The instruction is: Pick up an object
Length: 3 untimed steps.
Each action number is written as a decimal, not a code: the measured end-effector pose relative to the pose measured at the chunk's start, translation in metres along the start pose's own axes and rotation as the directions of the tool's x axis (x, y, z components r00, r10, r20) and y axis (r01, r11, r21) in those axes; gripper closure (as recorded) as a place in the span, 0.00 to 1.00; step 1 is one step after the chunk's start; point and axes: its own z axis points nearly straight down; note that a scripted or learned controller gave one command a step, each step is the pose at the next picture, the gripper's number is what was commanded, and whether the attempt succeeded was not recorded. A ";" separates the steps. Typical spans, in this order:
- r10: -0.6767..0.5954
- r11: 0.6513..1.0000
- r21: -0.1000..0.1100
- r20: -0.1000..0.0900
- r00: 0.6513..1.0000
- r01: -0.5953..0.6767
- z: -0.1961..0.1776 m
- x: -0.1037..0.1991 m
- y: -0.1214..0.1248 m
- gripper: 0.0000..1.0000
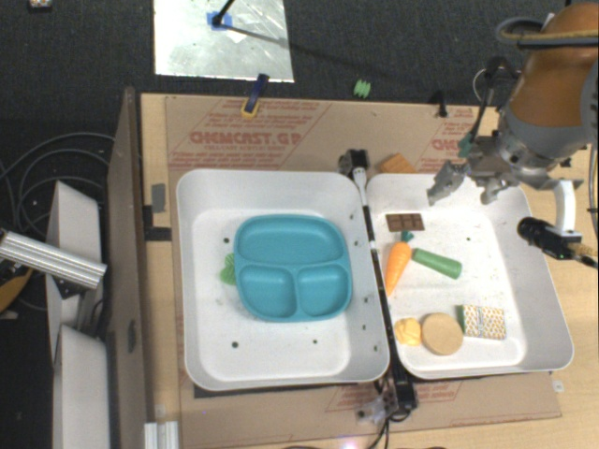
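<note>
Six items lie in my right bin (543,279); my gripper (468,185) hovers at its twelve o'clock, fingers spread wide, empty, approach step; next, descend onto the brown block (405,222) at seven o'clock

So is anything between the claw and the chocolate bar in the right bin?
Nothing visible. The claw hangs over the right bin's top edge, and the chocolate bar lies on bare floor below-left of it. The carrot sits beyond the bar.
</note>
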 end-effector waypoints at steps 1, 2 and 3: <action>-0.001 1.000 0.002 0.000 1.000 0.001 0.078 -0.006 0.032 0.00; -0.001 1.000 0.006 -0.002 1.000 0.001 0.162 0.007 0.022 0.00; -0.003 1.000 -0.004 -0.001 1.000 0.003 0.153 0.009 0.052 0.00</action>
